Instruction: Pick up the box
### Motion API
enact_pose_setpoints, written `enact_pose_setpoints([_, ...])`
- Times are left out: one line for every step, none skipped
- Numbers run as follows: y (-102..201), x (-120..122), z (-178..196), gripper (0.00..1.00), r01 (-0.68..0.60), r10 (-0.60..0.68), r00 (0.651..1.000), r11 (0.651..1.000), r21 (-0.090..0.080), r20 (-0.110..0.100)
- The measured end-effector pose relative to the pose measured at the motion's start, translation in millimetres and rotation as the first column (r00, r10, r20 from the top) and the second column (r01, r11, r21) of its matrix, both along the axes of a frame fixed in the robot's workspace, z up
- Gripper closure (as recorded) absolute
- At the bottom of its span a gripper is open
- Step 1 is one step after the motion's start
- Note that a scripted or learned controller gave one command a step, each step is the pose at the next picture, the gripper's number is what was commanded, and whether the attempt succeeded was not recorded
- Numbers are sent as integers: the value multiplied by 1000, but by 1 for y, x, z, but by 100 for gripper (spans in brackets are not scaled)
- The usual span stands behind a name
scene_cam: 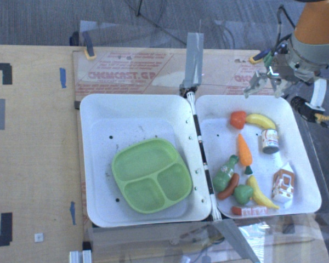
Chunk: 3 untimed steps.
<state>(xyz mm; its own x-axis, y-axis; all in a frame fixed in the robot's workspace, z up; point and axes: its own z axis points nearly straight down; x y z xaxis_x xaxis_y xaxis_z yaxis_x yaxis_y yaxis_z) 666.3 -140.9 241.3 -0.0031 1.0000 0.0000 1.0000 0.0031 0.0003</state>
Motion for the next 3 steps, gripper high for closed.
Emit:
enact_pose_setpoints([-12,1,-110,0,-81,81,997,997,0,1])
enact_pose_setpoints([46,-59,-153,0,-34,34,999,999,-1,8])
enact_pose_setpoints([32,-48,-143,0,136,-136,991,991,0,3])
